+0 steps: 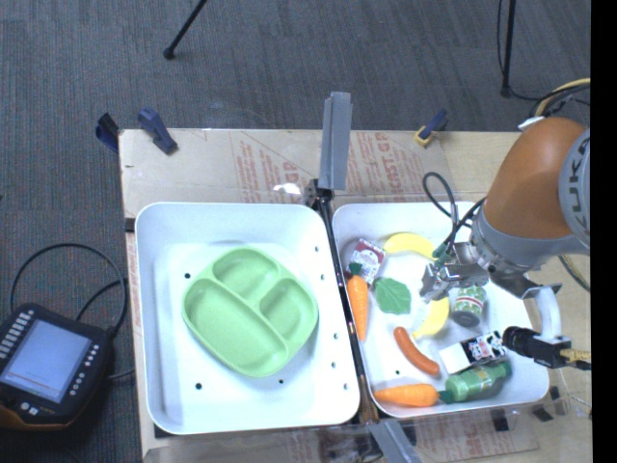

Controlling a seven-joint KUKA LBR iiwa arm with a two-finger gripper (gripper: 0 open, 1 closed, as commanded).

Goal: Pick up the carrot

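While the arm [540, 191] reaches in from the right, its gripper [439, 280] hangs over the middle of the right bin [424, 218]. I cannot tell if the jaws are open or shut, since they look small and dark from up here. Nothing shows between them.

At 3 o'clock from the gripper, just beside it, stands a small can [469, 303]. At 6 o'clock lies a yellow banana piece [432, 318]. At 9 o'clock sits a green leaf toy [392, 295]. At 11 o'clock lies another banana [409, 245], with a small red and white packet [365, 258] next to it.

One carrot [359, 305] lies farther out at 9 o'clock, along the bin's left wall, pointing up and down. A second carrot [407, 394] lies at 6 o'clock by the bottom wall, on its side. Between them rests a red sausage [415, 350]. A green bottle [476, 381] lies at 5 o'clock, touching the second carrot's end.

Far out at 9 o'clock is the left bin [154, 258], holding a green plate with sections [251, 309]. Both bins sit on a brown board [222, 167] with blue clamps [156, 130] on it. Around it is grey carpet [96, 56]. A screen box [48, 365] rests on the floor at 8 o'clock.
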